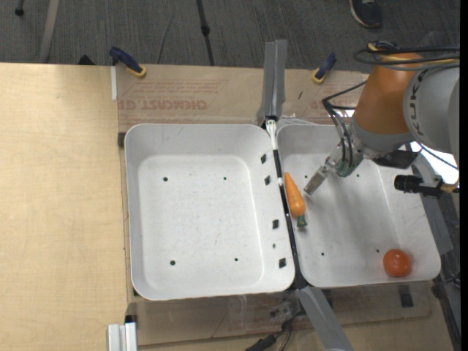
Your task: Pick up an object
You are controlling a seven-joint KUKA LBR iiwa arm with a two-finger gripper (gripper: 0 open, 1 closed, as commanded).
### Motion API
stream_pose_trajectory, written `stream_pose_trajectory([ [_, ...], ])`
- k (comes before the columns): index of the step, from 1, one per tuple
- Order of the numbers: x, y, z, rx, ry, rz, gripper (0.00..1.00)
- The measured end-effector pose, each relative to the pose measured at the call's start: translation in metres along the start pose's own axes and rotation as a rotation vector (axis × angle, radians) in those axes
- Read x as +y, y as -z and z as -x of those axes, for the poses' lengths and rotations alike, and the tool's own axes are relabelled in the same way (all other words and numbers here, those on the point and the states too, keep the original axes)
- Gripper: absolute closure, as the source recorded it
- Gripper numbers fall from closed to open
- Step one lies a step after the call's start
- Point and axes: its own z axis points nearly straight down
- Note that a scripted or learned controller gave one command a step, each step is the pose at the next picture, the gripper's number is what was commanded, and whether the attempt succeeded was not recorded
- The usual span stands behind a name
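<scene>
Nothing is lifted yet: I can't tell my gripper [316,182]'s state, carrot [294,194] just beside, tomato [397,262] farther.

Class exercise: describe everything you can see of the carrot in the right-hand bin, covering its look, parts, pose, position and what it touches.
The carrot is a small orange piece, apparently smooth plastic, with a short green stub at its near end. It lies flat on the floor of the right bin, lengthwise along the bin's left wall beside the divider between the bins, narrow tip pointing to the far side. The tool hangs just to its right, apart from it. Whether it touches the wall is unclear.
</scene>
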Motion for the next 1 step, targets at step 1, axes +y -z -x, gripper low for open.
stream_pose_trajectory([
  [1, -0.0695, -0.0009, -0.0701, 0.004, 0.088, -0.002, 0.0],
])
